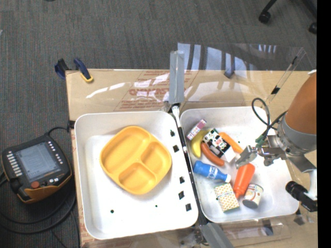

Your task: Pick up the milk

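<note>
The milk (216,142) is a small carton with black and white cow patches. It lies on its side in the upper middle of the right bin (274,119), between a banana (195,146) and a carrot (232,143). My gripper (247,156) hangs over the right bin, to the right of the milk and a little lower in the view, just above the top of an orange bottle (243,180). A gap of bin floor separates it from the carton. Nothing is visibly held.
A red sausage (212,155) lies just below the milk. A blue bottle (211,171), a cracker box (226,197), a small can (253,195) and a pink-topped packet (196,129) share that bin. The left bin (93,216) holds a yellow divided plate (136,159).
</note>
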`<action>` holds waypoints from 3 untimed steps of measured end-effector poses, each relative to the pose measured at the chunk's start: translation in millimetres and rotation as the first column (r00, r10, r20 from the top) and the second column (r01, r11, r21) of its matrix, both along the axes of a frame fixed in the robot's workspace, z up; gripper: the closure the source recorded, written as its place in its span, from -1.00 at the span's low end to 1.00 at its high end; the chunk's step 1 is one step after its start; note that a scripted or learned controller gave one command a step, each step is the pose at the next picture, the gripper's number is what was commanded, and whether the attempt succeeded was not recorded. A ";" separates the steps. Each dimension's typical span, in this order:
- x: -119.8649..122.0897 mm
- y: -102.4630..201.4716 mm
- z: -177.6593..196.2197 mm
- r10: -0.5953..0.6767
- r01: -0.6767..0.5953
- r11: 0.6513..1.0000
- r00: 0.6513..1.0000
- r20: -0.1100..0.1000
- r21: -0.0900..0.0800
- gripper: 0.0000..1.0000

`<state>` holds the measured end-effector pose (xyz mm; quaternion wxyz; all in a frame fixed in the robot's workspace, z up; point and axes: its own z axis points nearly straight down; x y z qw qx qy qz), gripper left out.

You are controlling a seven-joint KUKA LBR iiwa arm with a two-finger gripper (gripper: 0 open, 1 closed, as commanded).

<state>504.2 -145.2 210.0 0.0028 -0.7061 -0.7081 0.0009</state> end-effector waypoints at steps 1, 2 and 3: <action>67.0 17.7 -91.6 0.049 -0.049 0.999 0.999 0.000 0.000 -1.00; 66.3 15.4 -82.9 0.041 -0.041 0.999 0.999 -0.001 0.001 1.00; 113.8 52.8 18.1 -0.085 0.085 0.996 0.996 0.003 -0.003 1.00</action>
